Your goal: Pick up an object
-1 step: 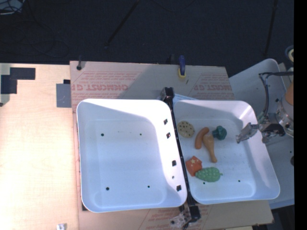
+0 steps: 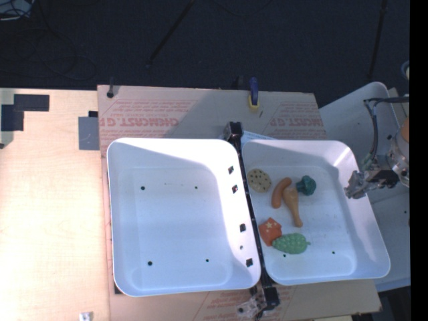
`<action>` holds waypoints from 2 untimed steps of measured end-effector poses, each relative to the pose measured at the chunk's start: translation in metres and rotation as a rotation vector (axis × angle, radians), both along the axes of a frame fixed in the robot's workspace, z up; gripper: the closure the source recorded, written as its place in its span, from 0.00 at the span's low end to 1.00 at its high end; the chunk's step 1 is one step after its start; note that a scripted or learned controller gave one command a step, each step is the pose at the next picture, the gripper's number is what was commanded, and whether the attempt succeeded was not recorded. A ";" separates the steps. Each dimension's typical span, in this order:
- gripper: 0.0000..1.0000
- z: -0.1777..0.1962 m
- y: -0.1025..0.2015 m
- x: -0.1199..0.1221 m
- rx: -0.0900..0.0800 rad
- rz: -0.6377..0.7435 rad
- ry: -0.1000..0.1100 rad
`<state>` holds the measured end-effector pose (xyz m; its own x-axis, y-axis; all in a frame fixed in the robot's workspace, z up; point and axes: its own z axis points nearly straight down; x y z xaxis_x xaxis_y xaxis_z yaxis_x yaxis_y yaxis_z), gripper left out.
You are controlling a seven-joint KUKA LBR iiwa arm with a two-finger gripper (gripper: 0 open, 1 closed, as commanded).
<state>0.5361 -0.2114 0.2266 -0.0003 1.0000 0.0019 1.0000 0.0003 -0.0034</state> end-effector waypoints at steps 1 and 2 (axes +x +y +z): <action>1.00 0.140 0.070 -0.012 -0.002 0.008 -0.016; 1.00 0.038 -0.004 -0.063 0.001 -0.005 0.005</action>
